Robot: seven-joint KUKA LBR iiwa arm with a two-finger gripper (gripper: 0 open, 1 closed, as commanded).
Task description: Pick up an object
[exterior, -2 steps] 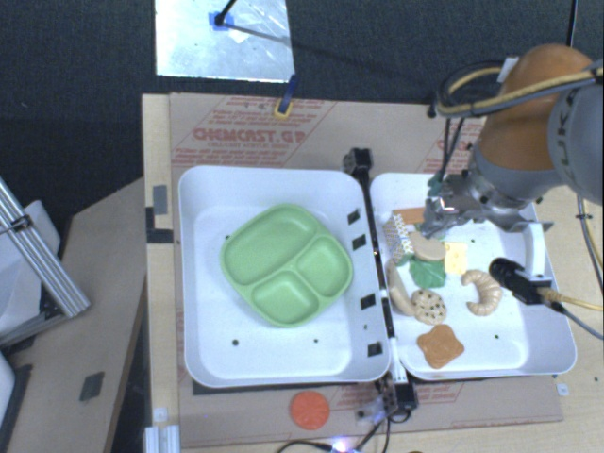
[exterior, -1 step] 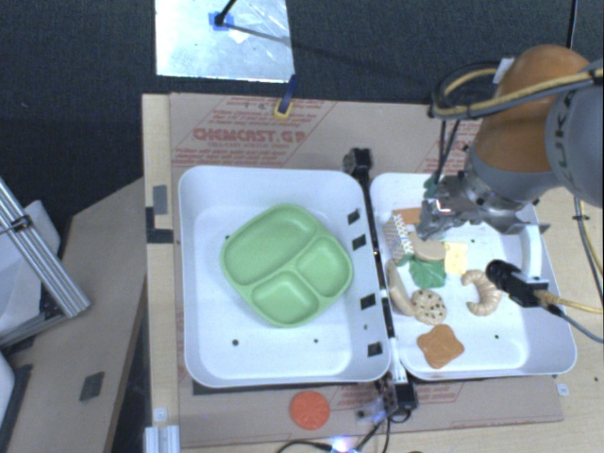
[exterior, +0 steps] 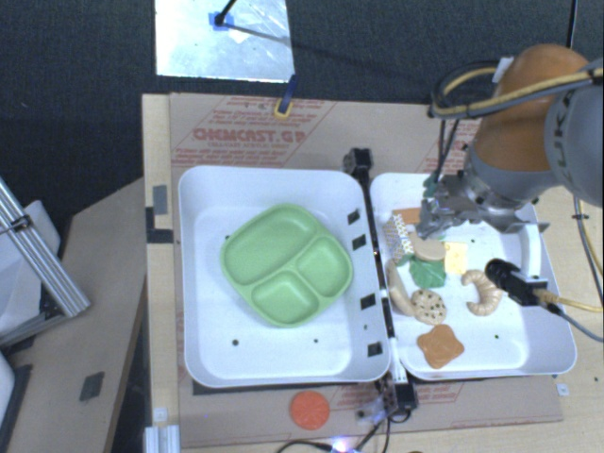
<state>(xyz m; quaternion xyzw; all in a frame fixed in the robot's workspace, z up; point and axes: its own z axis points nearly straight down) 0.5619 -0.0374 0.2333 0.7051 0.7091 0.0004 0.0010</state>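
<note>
My gripper point(exterior: 436, 223) hangs low over the back left part of the right bin point(exterior: 552, 347), just above a pale round piece point(exterior: 429, 250) and an orange waffle-like piece point(exterior: 406, 219). Below them lie a green leafy piece point(exterior: 428, 273), a yellow cheese square point(exterior: 456, 257), a tan banana-like piece point(exterior: 399, 293), a speckled cookie point(exterior: 429, 306), a croissant point(exterior: 487, 297) and an orange-brown piece point(exterior: 441, 345). I see nothing held between the fingers.
The left bin point(exterior: 203, 338) holds a green divided plate point(exterior: 286, 264). An orange disc point(exterior: 310, 410) lies on the cardboard in front of the bins. A divider with black clips point(exterior: 375, 262) runs between the bins.
</note>
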